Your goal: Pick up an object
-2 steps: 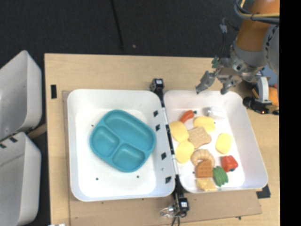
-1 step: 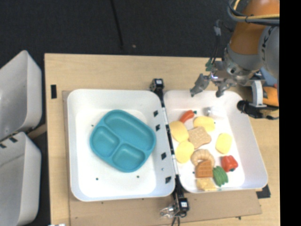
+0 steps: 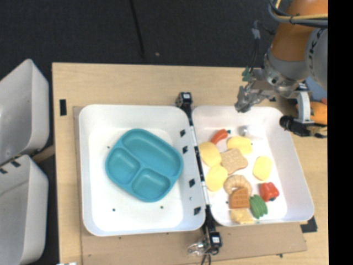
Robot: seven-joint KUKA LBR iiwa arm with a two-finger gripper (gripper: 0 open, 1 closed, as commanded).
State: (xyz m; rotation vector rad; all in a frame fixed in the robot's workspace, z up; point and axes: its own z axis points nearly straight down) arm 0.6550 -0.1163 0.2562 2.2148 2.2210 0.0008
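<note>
My gripper [image 3: 243, 105] hangs over the far edge of the right bin [image 3: 292, 159], above the pile and touching none of it. Nothing shows between its fingers. Several toy foods lie in that bin: a yellow piece [image 3: 209, 153], a tan cracker [image 3: 233, 159], a yellow lemon shape [image 3: 239, 144], a red-orange piece [image 3: 220, 136], a yellow piece [image 3: 262, 168], a red pepper [image 3: 268, 191], a green piece [image 3: 257, 206] and a pretzel-like piece [image 3: 237, 183].
The left bin [image 3: 94, 203] holds a blue divided plate [image 3: 144, 164]. A black clip row [image 3: 193, 159] joins the bins. White shapes [image 3: 22, 120] stand off the bench's left side. The wooden bench [image 3: 138, 84] runs bare behind the bins.
</note>
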